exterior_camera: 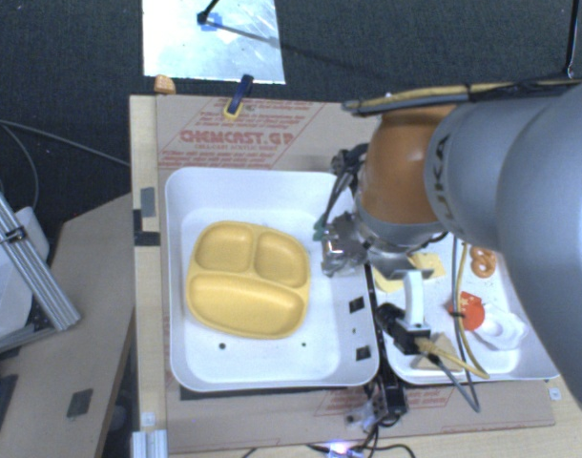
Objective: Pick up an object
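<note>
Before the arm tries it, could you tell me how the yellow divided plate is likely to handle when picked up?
The yellow divided plate looks like moulded plastic, so probably stiff and light. It lies flat in the left bin, so it is unlikely to roll. Its broad, glossy-looking shape may slip unless pinched at the rim.

**Arm reaching in from the right, wrist angled down**

The grey KUKA arm (520, 189) enters from the right side of the camera view as a broad, rounded metal link that covers much of the upper right. An orange band (401, 175) rings it just above the wrist. Below the band, the silvery metal end effector (346, 241) points downward and leftward, with thin dark cables looping beside the wrist. Its tip is small and cluttered here.
</note>
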{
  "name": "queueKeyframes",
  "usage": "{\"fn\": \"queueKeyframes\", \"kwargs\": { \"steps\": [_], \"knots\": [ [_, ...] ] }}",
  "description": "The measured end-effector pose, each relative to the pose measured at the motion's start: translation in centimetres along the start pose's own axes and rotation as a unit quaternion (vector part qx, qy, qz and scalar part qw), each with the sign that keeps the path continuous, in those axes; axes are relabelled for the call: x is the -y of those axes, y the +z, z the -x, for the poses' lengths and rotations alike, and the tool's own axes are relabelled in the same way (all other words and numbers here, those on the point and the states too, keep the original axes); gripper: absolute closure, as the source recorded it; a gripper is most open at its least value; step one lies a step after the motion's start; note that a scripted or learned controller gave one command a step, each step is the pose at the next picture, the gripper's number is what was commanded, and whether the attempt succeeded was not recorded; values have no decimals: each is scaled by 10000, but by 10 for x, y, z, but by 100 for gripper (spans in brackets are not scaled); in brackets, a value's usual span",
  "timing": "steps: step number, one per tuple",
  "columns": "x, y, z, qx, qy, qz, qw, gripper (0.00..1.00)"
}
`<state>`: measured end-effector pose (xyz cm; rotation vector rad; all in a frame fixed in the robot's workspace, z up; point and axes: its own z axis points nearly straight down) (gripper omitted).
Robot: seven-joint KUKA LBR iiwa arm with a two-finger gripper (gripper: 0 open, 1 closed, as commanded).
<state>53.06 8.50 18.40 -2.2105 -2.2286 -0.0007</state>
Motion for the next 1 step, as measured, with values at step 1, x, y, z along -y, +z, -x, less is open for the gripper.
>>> {"fn": "queueKeyframes", "kwargs": {
  "steps": [1],
  "knots": [
    [46, 0, 41, 14, 56, -7, 10000, 100]
  ]
}}
